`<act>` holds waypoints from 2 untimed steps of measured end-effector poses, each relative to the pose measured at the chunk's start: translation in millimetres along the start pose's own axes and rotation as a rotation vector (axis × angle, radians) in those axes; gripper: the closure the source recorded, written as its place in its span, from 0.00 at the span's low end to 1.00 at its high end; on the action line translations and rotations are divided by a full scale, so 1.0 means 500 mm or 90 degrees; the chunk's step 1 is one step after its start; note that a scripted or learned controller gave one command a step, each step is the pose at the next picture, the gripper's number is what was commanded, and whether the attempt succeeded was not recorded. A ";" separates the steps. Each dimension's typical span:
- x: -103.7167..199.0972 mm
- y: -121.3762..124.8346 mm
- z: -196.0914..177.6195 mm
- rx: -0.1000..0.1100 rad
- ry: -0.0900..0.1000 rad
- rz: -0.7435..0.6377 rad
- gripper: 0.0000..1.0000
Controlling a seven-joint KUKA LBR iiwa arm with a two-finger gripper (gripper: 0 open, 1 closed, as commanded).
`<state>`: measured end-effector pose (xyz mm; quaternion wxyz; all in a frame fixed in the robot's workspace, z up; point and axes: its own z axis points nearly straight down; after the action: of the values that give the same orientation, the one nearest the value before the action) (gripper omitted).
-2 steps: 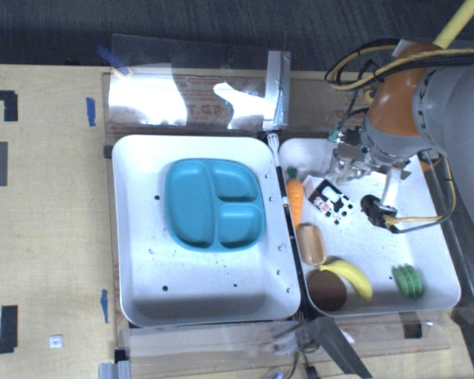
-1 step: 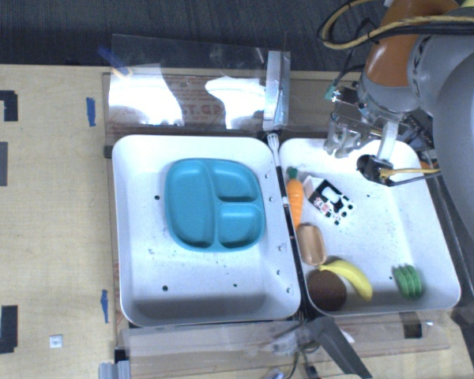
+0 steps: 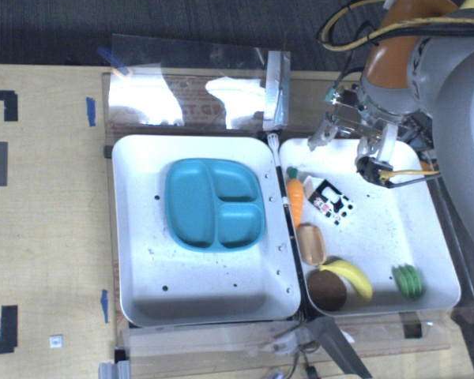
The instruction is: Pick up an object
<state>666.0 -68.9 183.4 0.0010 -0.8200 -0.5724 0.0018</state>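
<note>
Carrot [image 3: 295, 199] lies beside a black-and-white patterned card [image 3: 330, 200], print unreadable.

Bins [image 3: 142, 290]: glossy white plastic. Tray [image 3: 215, 204]: smooth matt blue plastic. Bench [image 3: 47, 235]: pale matt wood. Clear glossy sheet [image 3: 189, 85] at 12 o'clock, strong glare. Arm [image 3: 450, 69]: smooth grey, orange band.

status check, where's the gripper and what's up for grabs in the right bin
Gripper above right bin's far edge, nothing between its fingers. Carrot, banana, green object all lying loose. Nothing blocking.
</note>
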 end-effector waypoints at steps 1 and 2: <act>-0.181 -0.023 0.146 0.004 -0.001 -0.074 0.00; -0.118 -0.038 0.154 -0.031 -0.007 -0.184 0.00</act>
<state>627.5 -117.9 106.8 -0.0217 -0.7286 -0.6845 -0.0077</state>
